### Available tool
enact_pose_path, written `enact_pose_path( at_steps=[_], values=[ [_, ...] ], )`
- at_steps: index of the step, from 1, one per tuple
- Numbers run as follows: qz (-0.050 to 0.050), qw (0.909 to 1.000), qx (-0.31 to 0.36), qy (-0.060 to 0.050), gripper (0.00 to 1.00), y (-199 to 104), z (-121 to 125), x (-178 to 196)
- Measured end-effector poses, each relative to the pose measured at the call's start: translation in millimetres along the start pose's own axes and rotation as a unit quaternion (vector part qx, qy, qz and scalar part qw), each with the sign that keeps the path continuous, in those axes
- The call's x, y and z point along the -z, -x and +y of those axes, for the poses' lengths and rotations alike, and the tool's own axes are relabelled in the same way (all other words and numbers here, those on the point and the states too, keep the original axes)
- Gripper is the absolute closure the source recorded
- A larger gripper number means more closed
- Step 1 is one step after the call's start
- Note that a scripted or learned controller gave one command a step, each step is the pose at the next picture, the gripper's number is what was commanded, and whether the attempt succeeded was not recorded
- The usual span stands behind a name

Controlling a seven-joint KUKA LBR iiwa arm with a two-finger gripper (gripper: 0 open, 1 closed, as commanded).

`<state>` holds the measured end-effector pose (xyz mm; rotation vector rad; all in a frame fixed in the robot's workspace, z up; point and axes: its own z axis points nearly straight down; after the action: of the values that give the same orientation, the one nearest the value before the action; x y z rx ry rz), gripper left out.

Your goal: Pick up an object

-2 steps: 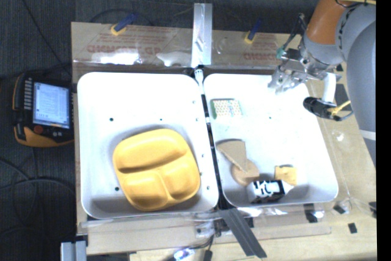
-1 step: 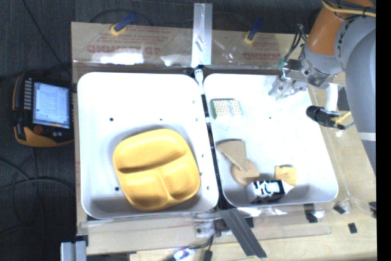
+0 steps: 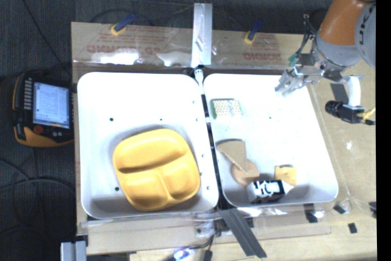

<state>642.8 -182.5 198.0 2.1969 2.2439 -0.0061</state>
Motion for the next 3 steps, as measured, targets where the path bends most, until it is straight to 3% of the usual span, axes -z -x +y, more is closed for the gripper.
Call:
enact_pose_path(
  at_steps=[1,2,3],
  values=[
    [0.000,0.9968,0.080,0.002,1.00,16,18,168],
    [0.001,0.9985,0.055,0.001,1.00,-20,-24,236],
    [0.001,0.9932,-0.117,0.000,1.00,-18,-3,235]
  ],
)
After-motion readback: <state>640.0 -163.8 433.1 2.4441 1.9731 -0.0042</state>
